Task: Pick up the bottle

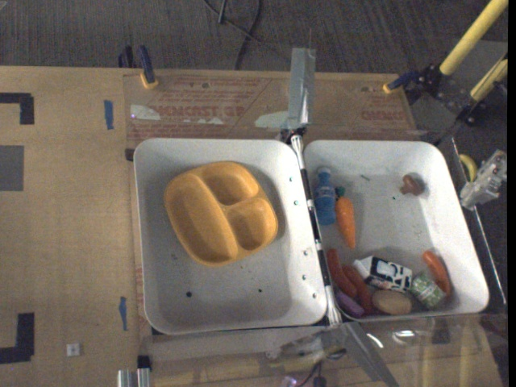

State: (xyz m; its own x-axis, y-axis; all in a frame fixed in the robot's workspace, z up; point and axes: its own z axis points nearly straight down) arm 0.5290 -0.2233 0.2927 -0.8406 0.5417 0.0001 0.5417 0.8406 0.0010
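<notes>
Camera view, looking down at a slant. Two white bins sit side by side on the tan worktop point(64, 240). The left bin point(161, 297) takes the centre of the frame and the right bin point(387, 160) is centre-right, their rims meeting in the middle.

In the left bin there's a yellow divided dish point(220, 212), sitting twd the upper left of the bin floor.

On to the right bin. There's the bottle point(324, 198), blue w/ a pale cap pointing twd the top of the frame. It's tucked along the bin's left wall in the upper left corner, near the seam btwn the bins. A carrot point(345, 220) is just beside it on the right, green end up, and looks to be touching or nearly so. A small brown item point(412, 185) sits well apart, twd the upper right of that bin.

The bottom of the right bin is crowded:
- red sausage-like pieces point(342, 276) at lower left
- a purple piece point(349, 303) below them
- a black-and-white carton point(389, 272) in the middle
- a tan round thing point(392, 302) under the carton
- a green can point(427, 291) and an orange piece point(436, 270) at lower right

The bottle stands clear of that pile.

Is the end effector open or closed? Can't tell from this frame.

Elsewhere, a blue clamp point(146, 64) is at the upper left of the worktop and yellow poles point(480, 27) are in the top right corner.
</notes>
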